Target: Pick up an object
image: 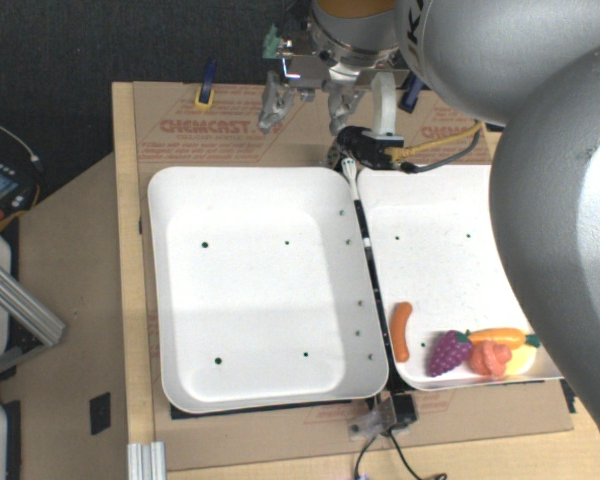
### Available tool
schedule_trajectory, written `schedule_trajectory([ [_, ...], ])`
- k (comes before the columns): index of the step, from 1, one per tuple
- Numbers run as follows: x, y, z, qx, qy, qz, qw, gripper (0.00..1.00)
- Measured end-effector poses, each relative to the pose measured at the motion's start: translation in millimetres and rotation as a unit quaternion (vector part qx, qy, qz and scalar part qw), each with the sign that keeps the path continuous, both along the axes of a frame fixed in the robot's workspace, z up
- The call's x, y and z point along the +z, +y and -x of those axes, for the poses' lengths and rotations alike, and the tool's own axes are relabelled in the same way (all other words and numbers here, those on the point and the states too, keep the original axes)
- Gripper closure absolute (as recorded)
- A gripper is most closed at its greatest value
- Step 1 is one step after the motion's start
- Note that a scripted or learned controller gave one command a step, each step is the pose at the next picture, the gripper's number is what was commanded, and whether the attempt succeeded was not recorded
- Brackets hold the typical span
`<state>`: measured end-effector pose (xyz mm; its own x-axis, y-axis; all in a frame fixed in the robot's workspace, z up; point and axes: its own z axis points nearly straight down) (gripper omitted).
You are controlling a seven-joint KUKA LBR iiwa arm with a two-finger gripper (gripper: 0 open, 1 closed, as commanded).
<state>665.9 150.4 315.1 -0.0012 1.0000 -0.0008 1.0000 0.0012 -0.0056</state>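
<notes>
Beyond the left bin [180, 268], above the cardboard-covered counter [160, 128], the end effector [305, 113] is seen with fingers spread apart and nothing held between them. Toy grapes [447, 353] are found at the right bin's [430, 208] near edge.

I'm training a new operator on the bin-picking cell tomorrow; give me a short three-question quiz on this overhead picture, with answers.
1. True or false: the small orange sausage-shaped toy lies in the right white bin.
2. What lies directly beside the purple plastic grape bunch, on its right in the view? A) a blue ball B) a red and orange toy cluster C) a green cup
3. Fill in: the two-finger gripper sits above the ____ edge of the bins, over the brown cardboard sheet.

Key: 1 true; 2 B; 3 far.
</notes>
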Motion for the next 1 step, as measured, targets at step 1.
schedule_trajectory([
  [1,76.7,73.8,-0.1,0.004,-0.008,-0.0032,1.0000,0.00],
])
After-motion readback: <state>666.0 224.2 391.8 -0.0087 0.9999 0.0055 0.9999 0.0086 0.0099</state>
